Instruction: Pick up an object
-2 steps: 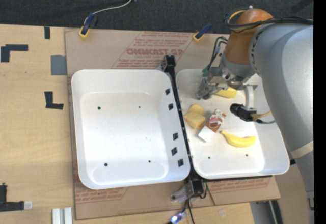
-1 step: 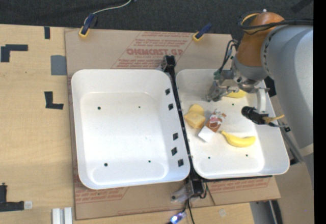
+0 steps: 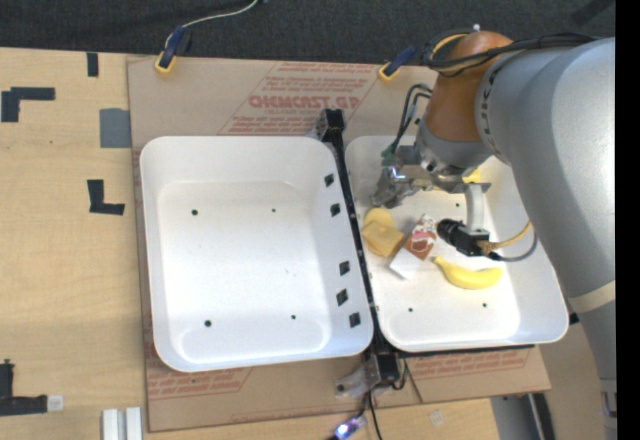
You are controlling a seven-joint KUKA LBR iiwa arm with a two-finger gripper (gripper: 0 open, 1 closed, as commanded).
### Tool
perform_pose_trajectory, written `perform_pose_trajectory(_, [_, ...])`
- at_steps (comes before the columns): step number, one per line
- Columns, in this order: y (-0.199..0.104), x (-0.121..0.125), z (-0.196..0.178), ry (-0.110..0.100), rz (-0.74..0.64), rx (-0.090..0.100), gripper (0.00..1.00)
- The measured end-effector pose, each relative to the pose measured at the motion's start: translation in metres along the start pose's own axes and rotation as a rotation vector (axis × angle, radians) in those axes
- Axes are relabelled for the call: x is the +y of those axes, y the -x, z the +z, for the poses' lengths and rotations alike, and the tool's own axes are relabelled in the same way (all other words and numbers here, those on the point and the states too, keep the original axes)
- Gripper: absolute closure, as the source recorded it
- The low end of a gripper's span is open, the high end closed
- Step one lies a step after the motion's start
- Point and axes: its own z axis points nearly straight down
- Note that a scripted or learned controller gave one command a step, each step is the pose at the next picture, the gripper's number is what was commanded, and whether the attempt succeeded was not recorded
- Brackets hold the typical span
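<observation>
Jaws (image 3: 392, 186), state unclear, hover in right bin (image 3: 520, 323); yellow block (image 3: 381, 231), banana (image 3: 468, 274) crowd nearby.

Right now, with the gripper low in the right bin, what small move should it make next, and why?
Probably a short shift toward the tan block. The gripper sits just above and beside it in the right bin, while the banana and the small red packet lie farther off, so the block looks nearest.

White bins (image 3: 240, 338); yellow banana (image 3: 468, 275); tan wedge (image 3: 381, 232); grey arm (image 3: 560, 118), orange band (image 3: 462, 93).
</observation>
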Motion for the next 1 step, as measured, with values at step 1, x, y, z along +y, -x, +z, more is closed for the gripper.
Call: perform_pose_trajectory(1, [0.0487, -0.0375, -0.0015, 0.003, 0.008, -0.003, 1.0])
